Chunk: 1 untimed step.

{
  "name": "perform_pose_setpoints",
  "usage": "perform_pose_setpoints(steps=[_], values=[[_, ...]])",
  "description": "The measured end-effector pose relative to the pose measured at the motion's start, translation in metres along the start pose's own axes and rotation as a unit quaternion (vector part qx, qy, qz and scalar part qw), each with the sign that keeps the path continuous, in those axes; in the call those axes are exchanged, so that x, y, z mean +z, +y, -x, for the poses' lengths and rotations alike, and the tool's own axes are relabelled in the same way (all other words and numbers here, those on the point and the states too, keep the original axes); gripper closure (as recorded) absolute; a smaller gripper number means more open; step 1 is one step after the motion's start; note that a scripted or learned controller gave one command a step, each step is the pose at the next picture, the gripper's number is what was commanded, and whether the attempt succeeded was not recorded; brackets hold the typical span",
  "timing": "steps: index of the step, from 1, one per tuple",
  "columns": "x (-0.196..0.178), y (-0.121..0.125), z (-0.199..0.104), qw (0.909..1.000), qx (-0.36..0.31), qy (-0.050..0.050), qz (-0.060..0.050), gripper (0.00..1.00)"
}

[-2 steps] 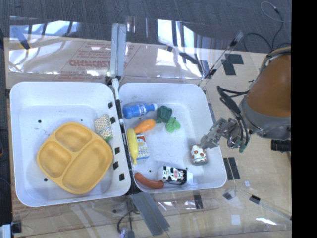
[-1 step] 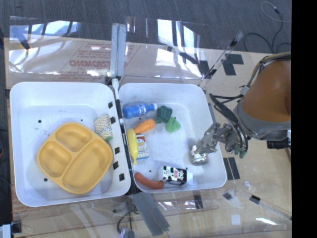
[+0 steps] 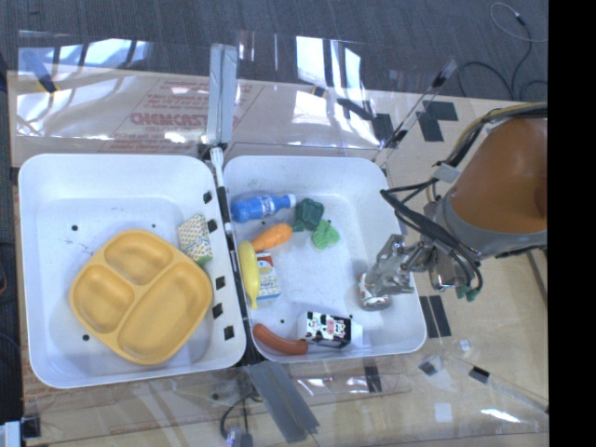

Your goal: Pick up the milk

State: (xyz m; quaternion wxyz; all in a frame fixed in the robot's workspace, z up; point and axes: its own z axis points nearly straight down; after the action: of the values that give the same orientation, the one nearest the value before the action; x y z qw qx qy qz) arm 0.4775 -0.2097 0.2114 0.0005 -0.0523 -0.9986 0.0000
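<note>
Open floor spans the right bin [image 3: 372, 180] centre; the milk [image 3: 328, 329] lies hemmed by the front wall (sausage [image 3: 277, 341] touching its left end).

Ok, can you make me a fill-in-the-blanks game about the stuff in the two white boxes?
1. The yellow tray with three sections lies in the ____ bin.
2. The milk carton with cow spots lies beside the ____ at the right bin's near edge.
3. The blue bottle lies in the ____ bin.
4. The hand hovers over the ____ bin.

Missing words: left; sausage; right; right
</note>
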Motion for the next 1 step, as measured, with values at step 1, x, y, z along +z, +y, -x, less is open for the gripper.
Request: perform_pose_setpoints(steps=[1], values=[[-0.0163, 0.0177, -0.0015, 1.0, 0.008, -0.002, -0.001, 1.0]])
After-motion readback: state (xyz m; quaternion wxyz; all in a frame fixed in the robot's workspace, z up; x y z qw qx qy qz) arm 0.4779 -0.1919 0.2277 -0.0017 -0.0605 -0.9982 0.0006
